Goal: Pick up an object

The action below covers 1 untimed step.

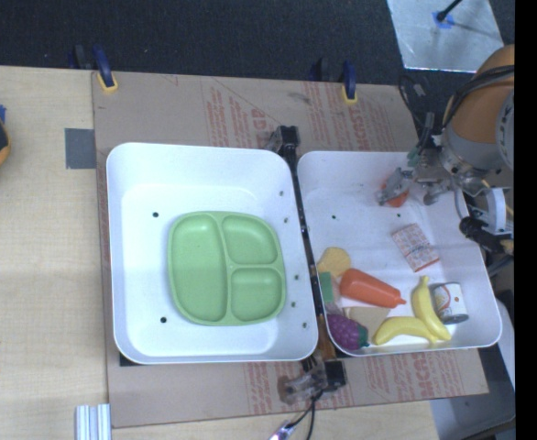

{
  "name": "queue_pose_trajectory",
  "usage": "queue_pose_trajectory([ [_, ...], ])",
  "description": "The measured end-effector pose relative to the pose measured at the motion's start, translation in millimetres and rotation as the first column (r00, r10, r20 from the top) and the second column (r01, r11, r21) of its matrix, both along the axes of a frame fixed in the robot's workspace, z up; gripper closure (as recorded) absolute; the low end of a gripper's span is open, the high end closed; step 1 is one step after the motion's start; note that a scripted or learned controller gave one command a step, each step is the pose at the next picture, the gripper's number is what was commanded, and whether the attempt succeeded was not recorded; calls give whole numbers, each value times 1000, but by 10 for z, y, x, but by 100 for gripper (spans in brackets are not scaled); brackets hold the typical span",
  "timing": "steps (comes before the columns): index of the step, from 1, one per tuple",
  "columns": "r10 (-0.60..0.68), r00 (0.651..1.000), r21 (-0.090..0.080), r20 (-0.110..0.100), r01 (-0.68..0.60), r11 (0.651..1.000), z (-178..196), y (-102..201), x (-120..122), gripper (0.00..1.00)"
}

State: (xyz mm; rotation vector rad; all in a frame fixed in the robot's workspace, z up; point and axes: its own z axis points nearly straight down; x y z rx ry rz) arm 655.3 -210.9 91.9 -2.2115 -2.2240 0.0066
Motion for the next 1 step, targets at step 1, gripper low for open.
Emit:
queue_pose_trajectory([
  [1,0,1000,0,2,0,1000,1,195,8,0],
])
